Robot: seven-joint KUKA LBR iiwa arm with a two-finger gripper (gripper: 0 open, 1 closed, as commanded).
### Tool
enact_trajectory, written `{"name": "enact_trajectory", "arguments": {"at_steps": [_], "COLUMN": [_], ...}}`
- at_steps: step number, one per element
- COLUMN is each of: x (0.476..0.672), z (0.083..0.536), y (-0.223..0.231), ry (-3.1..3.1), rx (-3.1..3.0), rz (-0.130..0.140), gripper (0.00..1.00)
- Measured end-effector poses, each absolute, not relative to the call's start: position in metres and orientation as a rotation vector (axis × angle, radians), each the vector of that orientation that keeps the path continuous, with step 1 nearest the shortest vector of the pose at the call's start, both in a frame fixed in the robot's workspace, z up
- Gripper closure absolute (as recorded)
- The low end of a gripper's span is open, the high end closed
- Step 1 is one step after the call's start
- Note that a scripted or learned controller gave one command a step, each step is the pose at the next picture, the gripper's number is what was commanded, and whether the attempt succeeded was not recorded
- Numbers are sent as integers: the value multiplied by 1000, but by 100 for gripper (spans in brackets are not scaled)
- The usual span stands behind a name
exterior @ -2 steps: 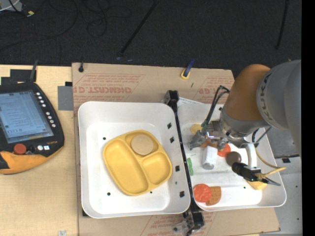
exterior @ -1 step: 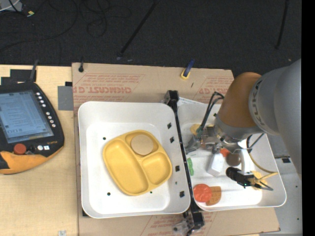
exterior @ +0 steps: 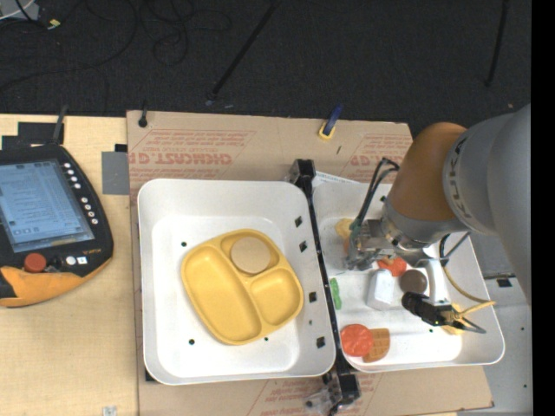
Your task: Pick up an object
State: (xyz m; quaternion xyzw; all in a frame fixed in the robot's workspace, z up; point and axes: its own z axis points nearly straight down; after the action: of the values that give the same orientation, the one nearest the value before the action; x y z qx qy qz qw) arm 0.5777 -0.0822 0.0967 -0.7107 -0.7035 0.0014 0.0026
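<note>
My gripper (exterior: 358,254) is down in the right bin (exterior: 486,341), near its left wall, under the grey arm with the orange band. A small yellow piece (exterior: 345,228) lies just beside it on the far left. To its right lie a red piece (exterior: 395,266), a brown rounded object (exterior: 414,280) and a white block (exterior: 381,289). A green stick (exterior: 335,294) rests by the bin's left wall. An orange-red round object (exterior: 363,341) sits near the front edge. I see nothing held in the gripper.
The left bin (exterior: 160,319) holds a yellow divided plate (exterior: 221,297) with a tan disc (exterior: 251,255) in its far compartment. A black divider (exterior: 314,250) runs between the bins. A teach pendant (exterior: 48,224) lies on the bench at far left.
</note>
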Motion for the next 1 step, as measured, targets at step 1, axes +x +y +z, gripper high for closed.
{"name": "enact_trajectory", "arguments": {"at_steps": [1], "x": [585], "z": [157], "y": [-85], "ry": [-2220], "rx": [-2225], "rz": [-2], "gripper": [100]}}
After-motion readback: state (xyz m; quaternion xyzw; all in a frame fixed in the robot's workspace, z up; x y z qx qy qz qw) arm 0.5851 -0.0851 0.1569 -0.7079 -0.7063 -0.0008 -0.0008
